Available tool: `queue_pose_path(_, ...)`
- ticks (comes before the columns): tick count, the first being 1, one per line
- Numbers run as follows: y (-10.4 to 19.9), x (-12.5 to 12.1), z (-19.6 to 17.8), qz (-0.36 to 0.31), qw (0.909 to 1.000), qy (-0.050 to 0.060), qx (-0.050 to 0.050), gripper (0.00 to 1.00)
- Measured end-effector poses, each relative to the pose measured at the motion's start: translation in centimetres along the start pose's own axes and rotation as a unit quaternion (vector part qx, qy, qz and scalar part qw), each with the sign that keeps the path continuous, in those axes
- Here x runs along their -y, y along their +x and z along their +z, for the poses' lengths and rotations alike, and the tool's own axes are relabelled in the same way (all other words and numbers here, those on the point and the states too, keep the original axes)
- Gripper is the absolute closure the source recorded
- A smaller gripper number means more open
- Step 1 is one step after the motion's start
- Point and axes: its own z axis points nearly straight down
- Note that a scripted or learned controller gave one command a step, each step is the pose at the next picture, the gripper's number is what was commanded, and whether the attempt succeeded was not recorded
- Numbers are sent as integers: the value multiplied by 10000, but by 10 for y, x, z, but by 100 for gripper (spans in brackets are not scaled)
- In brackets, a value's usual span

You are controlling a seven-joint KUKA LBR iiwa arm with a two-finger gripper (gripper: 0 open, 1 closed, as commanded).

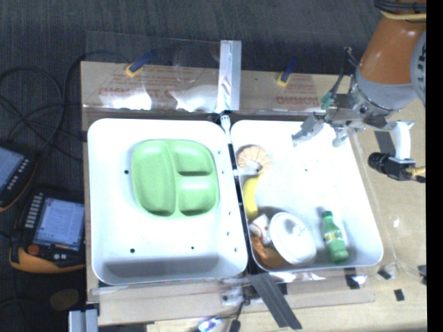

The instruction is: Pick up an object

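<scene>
**Arm above the right bin, objects clustered low in the frame**

Closest to us, along the lower edge of the right bin [360,206], we see a white cup [292,236] lying on its side, touching a brown rounded object [266,254] that sits in the bin's lower left corner. Just right of the cup lies a small green bottle [334,236] with its cap pointing toward the top of the frame.

A little farther up, a yellow banana [249,197] runs along the bin's left wall, and above it rests a tan, ridged pastry-like item [252,158], near the wall's upper end.

In the left bin [111,254] we see a green divided plate [175,176], lying flat in the upper middle of that bin.

Farthest back, at the upper right of the frame, the gripper [321,133] hangs over the upper part of the right bin, well apart from the cup, the bottle and the banana. Its two fingers [303,134] are spread, with nothing between them. The arm's orange band [387,50] shows above it at the frame's upper right corner.
</scene>
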Motion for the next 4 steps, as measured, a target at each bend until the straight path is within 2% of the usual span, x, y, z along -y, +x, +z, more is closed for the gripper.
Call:
queue_pose_path(1, -62, 10, 67, -528, 9986, 0, 5, 0)
queue_pose_path(2, -99, 67, 85, -425, 9991, -2, 6, 0)
queue_pose_path(3, -75, 93, 178, 184, 9998, -59, -24, 0)
queue_pose_path(4, -77, 92, 168, 187, 9998, -75, -3, 100)
